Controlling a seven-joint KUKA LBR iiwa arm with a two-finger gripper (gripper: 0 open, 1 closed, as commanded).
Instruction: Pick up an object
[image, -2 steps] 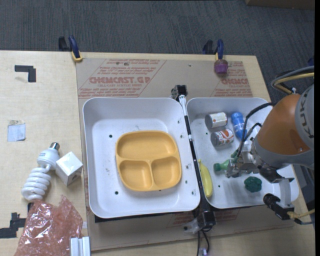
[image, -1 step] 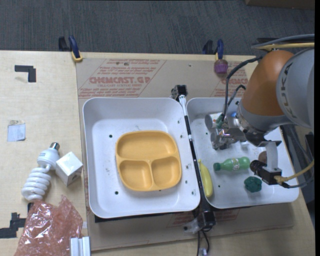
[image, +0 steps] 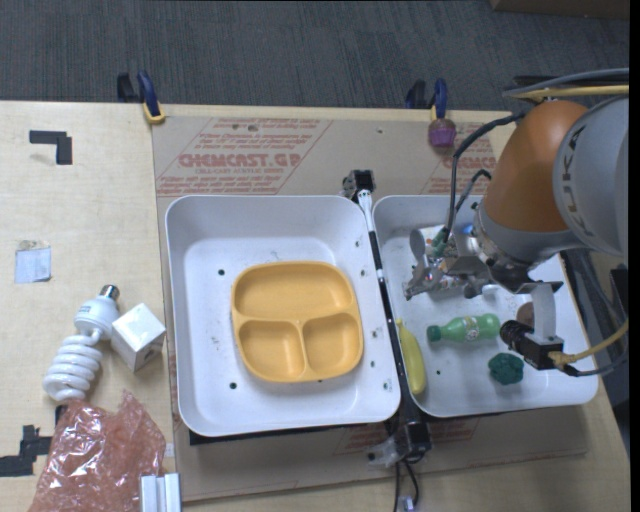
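Red print on the brown board (image: 250, 150) under the bins reads "CHEMCAST G P". The gripper (image: 432, 280) hangs low in the right bin (image: 400, 215); I cannot tell its state. A green bottle (image: 463, 328) lies just below it, beside a yellow banana (image: 411, 358). A yellow tray (image: 297, 321) sits in the left bin (image: 200, 330).

The grey arm with its orange band enters from the upper right of the frame and bends down toward centre right, its wrist angled left and the gripper (image: 428, 281) set low there, too cluttered and small to judge how it stands.
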